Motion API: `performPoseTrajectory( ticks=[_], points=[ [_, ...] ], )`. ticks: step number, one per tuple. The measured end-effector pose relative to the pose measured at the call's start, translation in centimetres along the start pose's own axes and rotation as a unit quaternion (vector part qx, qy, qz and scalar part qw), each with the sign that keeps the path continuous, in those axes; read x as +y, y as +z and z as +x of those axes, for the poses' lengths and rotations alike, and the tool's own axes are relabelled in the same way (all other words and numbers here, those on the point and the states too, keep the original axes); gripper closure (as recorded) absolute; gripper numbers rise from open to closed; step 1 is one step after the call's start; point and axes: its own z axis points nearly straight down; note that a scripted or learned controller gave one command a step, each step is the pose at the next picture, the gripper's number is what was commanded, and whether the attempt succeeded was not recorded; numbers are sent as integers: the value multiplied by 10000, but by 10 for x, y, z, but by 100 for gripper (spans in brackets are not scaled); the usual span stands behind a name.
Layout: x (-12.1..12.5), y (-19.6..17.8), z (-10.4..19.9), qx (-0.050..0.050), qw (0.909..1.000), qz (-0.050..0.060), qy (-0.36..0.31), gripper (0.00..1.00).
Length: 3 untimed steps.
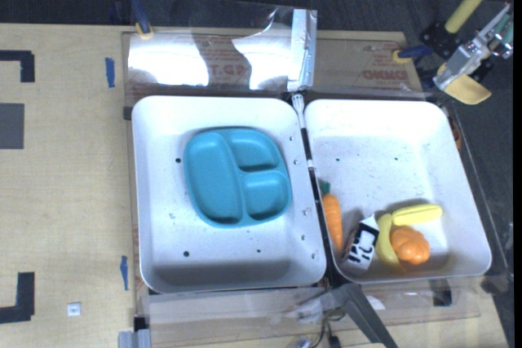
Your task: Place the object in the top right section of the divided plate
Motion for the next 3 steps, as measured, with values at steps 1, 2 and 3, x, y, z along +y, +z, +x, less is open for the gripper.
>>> performPoseTrajectory(
  ticks=[1,2,3],
  points=[
    [-25,3,-50,0,9999,13,-156,100],
    [-47,3,-99,-2,9977,12,-682,100],
    [-23,3,-115,-1,9942,8,-1079,100]
  ],
)
